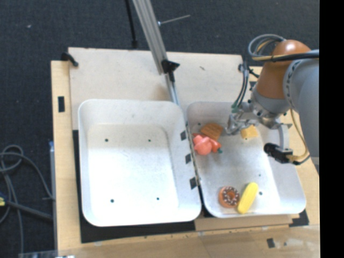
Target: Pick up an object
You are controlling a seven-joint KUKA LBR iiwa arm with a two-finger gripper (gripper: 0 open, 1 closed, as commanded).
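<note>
The right bin (285,195) holds a pink toy (203,144), a tan-brown piece (212,130), a small yellow block (249,133), a brown ring-shaped toy (228,196) and a yellow banana-like toy (247,198). My gripper (235,126) hangs low over the bin's far part, between the tan-brown piece and the small yellow block. Nothing shows between its fingertips. The orange band and grey arm (279,79) rise behind it on the right.
The left bin (86,144) lies beside the right one, their rims touching at the middle. A slanted metal pole (153,34) stands behind the bins. Black cable (285,153) hangs off the arm over the right bin's edge.
</note>
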